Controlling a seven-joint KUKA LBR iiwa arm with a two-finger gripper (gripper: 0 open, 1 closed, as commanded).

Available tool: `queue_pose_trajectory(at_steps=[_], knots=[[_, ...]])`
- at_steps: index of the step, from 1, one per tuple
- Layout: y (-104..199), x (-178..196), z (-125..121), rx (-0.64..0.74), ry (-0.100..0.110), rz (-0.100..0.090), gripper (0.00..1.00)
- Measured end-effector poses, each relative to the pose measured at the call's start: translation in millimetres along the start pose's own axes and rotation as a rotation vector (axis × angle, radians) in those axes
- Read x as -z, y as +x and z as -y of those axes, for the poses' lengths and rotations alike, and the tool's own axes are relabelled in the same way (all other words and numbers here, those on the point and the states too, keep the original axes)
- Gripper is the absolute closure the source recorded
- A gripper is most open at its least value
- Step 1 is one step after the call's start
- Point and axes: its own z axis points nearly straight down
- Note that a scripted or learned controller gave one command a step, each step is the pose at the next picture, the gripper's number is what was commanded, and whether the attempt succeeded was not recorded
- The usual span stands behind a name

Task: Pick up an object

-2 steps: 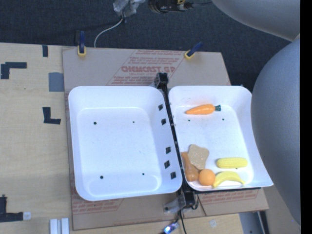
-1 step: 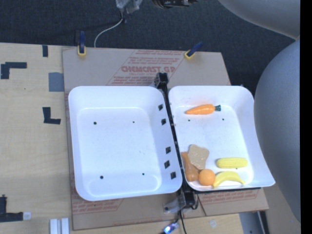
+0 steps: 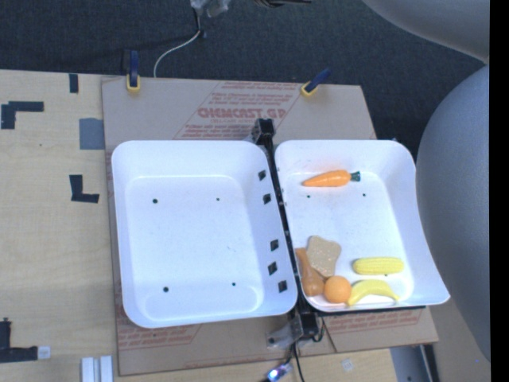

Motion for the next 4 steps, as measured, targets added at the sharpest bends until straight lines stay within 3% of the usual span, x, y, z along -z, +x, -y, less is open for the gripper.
queue_pose_trajectory(at_steps=[4], knots=[[6, 38, 0, 0.003, -0.014, -0.002, 1.00]])
